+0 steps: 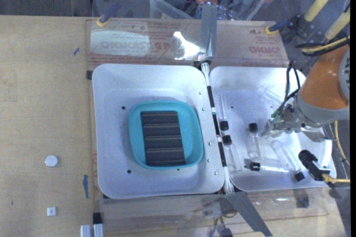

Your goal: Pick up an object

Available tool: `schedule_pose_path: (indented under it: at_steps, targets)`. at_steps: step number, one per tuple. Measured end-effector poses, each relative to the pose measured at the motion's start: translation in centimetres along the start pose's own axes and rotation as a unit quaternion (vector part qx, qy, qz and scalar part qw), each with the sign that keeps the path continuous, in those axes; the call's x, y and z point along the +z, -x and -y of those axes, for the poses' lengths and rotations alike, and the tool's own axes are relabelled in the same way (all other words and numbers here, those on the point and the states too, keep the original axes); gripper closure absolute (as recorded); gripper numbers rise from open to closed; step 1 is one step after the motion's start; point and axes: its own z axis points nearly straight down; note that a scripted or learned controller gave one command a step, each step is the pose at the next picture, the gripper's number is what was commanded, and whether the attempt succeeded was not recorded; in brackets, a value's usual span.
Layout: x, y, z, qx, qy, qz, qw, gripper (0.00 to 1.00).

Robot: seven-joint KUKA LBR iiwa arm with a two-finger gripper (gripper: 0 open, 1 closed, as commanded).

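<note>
The hand (276, 126), its grip state impossible to tell, hangs low over the right bin (239, 83), with a clear, black-capped vial (253, 140) lying just to its left, long axis running away from the camera.

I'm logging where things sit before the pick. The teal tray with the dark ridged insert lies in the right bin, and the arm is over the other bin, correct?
Not quite. The camera view shows the teal tray with its dark ridged insert in the left bin. The arm is over the other bin, the right bin.
</note>
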Motion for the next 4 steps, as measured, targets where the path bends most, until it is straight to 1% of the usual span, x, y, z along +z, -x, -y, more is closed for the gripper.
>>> schedule_pose_path:
  at_steps: [1, 2, 3, 4]
  targets:
    - [0.0, 0.0, 0.0, 0.000, 0.000, 0.000, 1.0000, 0.00]
    - [1.2, 4.9, -5.2, -0.039, -0.003, -0.001, 0.9992, 0.00]
    - [1.2, 4.9, -5.2, -0.039, -0.003, -0.001, 0.9992, 0.00]
    - [1.1, 3.1, -5.3, -0.056, -0.004, -0.001, 0.9984, 0.00]
